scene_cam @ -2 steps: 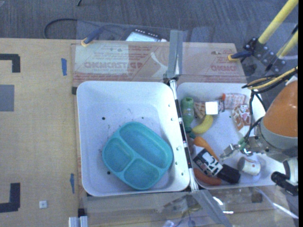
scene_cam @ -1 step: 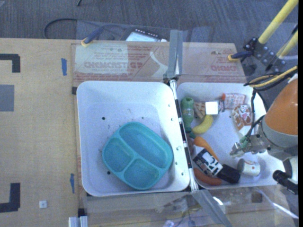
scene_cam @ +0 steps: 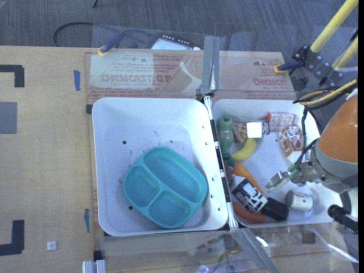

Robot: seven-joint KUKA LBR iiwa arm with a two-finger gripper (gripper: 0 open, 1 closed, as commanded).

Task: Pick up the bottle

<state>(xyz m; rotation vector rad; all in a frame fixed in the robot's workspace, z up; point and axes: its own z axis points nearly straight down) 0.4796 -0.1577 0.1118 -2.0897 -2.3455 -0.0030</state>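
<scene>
The bottle (scene_cam: 226, 134) is green and lies lengthwise against the left wall of the right bin (scene_cam: 267, 108), near its far end. A yellow banana (scene_cam: 245, 150) touches its right side. My gripper (scene_cam: 282, 177) hangs over the middle right of the same bin, well to the right of the bottle and nearer the front. It sits just above a white cup (scene_cam: 300, 201). Nothing shows in the gripper. The grey wrist and its orange band (scene_cam: 341, 135) enter from the right.
An orange carrot (scene_cam: 248, 176), a black and white box (scene_cam: 253, 198) and a black item (scene_cam: 276, 209) lie in the right bin's front. A white cube (scene_cam: 254, 130) and two snack packets (scene_cam: 282, 120) (scene_cam: 291, 140) lie at the back. The left bin (scene_cam: 114, 124) holds a teal divided plate (scene_cam: 164, 185).
</scene>
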